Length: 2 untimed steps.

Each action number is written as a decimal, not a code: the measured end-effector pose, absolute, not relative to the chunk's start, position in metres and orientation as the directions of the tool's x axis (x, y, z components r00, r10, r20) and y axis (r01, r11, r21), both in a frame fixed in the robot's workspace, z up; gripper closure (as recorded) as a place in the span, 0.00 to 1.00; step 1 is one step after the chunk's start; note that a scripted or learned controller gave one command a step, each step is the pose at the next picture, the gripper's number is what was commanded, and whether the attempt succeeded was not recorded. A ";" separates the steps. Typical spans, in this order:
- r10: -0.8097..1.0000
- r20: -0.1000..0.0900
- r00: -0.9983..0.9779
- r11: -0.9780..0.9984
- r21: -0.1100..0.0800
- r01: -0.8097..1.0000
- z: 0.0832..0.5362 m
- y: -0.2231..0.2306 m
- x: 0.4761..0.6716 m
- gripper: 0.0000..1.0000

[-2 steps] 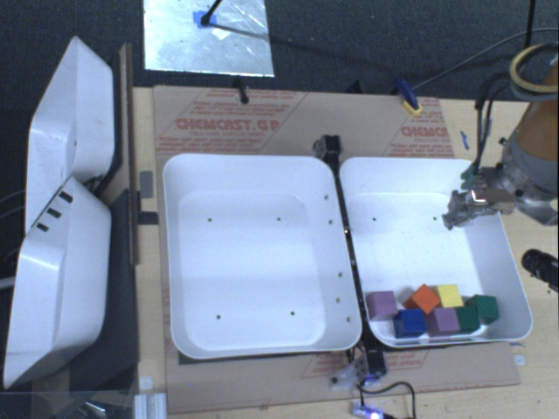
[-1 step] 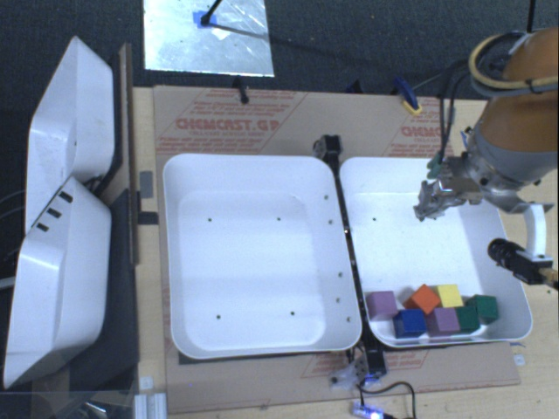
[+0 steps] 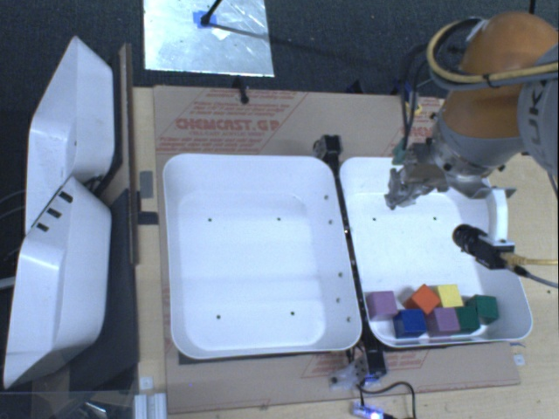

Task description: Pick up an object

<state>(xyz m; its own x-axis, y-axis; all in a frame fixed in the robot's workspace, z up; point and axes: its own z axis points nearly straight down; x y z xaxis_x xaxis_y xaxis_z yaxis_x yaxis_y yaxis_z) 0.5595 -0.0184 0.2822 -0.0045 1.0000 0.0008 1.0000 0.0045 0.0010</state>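
Note:
Several small coloured blocks lie bunched along the near edge of the right bin (image 3: 515, 260): a purple block (image 3: 381, 304), a blue block (image 3: 409, 323), an orange block (image 3: 425, 298), a yellow block (image 3: 449, 296), a second purple block (image 3: 444, 320) and a green block (image 3: 479, 309). My gripper (image 3: 403, 190) hangs over the far left part of the right bin, well away from the blocks, pointing down. Nothing shows between its fingers.
The left bin (image 3: 253, 251) lies beside the right one, with a black divider (image 3: 345, 234) between them. A black cylinder (image 3: 476, 244) juts over the right bin's right side. White moulded shapes (image 3: 61, 208) stand at the far left, and a shiny sheet (image 3: 208, 24) lies behind the bench.

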 end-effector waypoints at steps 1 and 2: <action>1.000 0.001 -0.004 0.004 -0.001 1.000 0.262 0.022 0.574 1.00; 1.000 0.001 -0.004 0.004 0.001 1.000 0.260 0.064 0.598 1.00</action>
